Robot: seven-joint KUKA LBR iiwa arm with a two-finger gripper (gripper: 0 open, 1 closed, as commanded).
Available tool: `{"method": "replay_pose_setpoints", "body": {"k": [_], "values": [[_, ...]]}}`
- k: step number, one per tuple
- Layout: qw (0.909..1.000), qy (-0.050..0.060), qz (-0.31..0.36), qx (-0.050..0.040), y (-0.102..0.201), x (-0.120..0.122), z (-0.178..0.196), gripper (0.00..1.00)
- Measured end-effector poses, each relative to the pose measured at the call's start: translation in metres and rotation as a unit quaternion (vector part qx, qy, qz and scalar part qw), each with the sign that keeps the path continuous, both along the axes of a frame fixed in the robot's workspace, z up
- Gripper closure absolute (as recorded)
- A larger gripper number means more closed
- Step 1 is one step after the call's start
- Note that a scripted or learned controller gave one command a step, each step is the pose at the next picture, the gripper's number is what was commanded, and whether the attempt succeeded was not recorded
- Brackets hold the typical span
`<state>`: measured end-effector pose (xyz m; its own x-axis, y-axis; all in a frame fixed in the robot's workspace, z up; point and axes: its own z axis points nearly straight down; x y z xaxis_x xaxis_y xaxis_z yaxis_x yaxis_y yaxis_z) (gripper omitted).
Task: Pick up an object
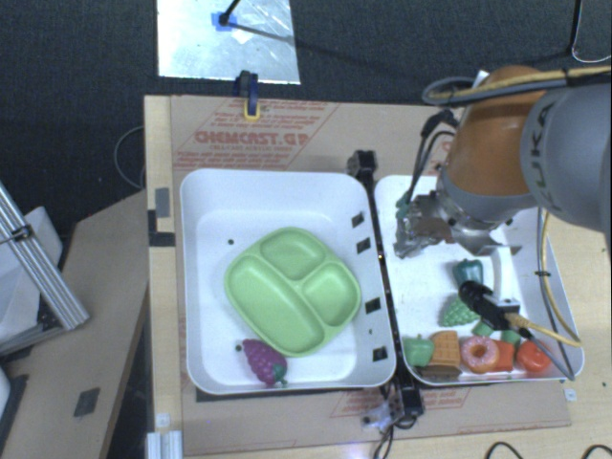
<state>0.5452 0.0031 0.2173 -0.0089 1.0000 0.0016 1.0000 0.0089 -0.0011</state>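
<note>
Illumination: bright, even, from overhead.
Glare: white bins (287, 185) slightly washed out; foil sheet (228, 27) far above-left of the fingers glints.
Shadows: soft, beneath the arm (516, 151).
Focus: mildly soft throughout; small toys right of and below the fingers lack detail.

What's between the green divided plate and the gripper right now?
In the camera view, the black-clipped divider where the two white bins meet lies between the green divided plate and the gripper; otherwise bare white bin floor.
</note>
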Motion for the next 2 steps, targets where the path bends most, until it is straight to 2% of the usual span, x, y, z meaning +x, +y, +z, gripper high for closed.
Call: {"method": "replay_pose_setpoints", "body": {"k": [1, 2], "values": [[1.0000, 0.000, 0.000, 0.0004, 0.039, -0.033, 0.014, 1.00], [1.0000, 0.001, 0.000, 0.0002, 0.075, -0.057, 0.000, 1.00]]}}
